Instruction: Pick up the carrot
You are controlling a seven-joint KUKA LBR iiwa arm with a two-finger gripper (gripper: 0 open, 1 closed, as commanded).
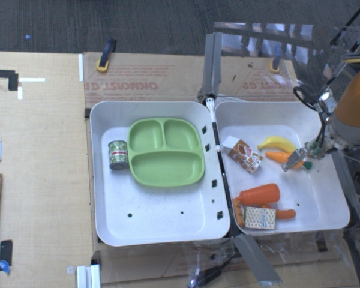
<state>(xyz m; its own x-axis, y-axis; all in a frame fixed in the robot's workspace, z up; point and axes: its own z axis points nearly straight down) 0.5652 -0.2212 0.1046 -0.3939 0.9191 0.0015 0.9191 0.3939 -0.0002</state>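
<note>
Carrot (pixel 278 157) lies in the right bin (pixel 324 212), just below the banana (pixel 277 143), long axis roughly left-right with a slight downward tilt to the right. Tool (pixel 295 160) sits at the carrot's right end, touching or just over it, so the target is immediately to its left. Can't tell whether the tool is spread or pressed together; too small and blurred. No grasp visible. Larger orange vegetable (pixel 259 194) lies lower in the same bin, well apart.
</note>
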